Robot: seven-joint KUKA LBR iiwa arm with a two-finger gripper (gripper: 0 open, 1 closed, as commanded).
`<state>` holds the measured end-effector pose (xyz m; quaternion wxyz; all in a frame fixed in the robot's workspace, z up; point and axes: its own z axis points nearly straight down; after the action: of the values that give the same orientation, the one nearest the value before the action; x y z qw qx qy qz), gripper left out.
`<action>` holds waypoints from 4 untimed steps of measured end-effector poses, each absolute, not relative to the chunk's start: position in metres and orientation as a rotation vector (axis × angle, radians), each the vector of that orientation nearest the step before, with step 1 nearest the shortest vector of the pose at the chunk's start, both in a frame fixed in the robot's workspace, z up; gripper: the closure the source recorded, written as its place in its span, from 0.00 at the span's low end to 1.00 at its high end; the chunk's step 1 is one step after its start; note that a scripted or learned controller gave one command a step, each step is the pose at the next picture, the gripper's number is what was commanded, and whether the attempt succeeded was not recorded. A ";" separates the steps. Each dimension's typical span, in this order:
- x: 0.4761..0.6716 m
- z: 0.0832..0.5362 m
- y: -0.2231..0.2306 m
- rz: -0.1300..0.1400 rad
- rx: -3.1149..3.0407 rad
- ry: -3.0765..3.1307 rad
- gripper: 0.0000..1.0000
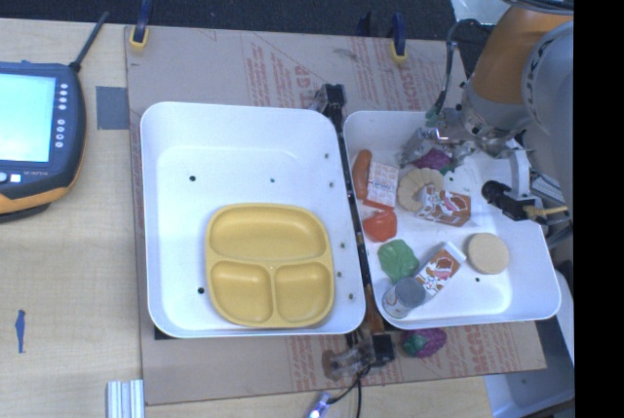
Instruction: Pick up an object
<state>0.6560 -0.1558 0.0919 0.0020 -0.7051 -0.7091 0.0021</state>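
The right bin [526, 299] holds several small items. Among them are an orange sausage-shaped piece [362, 172], a white packet [382, 184], a red piece [379, 225], a green piece [397, 259], a grey can [405, 295], an orange-and-white carton [441, 270], a round tan disc [487, 253] and a pale cookie [421, 184]. My gripper [438, 141] is low at the bin's far side, directly over a purple bunch [435, 158]. Whether it touches the bunch is hidden by the wrist.
The left bin [175, 143] holds a yellow divided plate [270, 263]. A handheld control screen [29, 133] lies on the bench at far left. A purple item [424, 342] sits outside the right bin's near edge. Clamps [398, 36] hold the cardboard mat.
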 end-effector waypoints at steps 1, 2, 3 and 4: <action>0.656 0.092 -0.169 0.003 -2.217 -2.224 0.00; 0.656 0.092 -0.158 0.007 -2.213 -2.224 0.00; 0.656 0.092 -0.162 0.004 -2.216 -2.225 0.00; 0.656 0.092 -0.168 0.003 -2.217 -2.225 0.00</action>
<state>0.6565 -0.1676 0.0923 0.0005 -0.7059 -0.7083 0.0010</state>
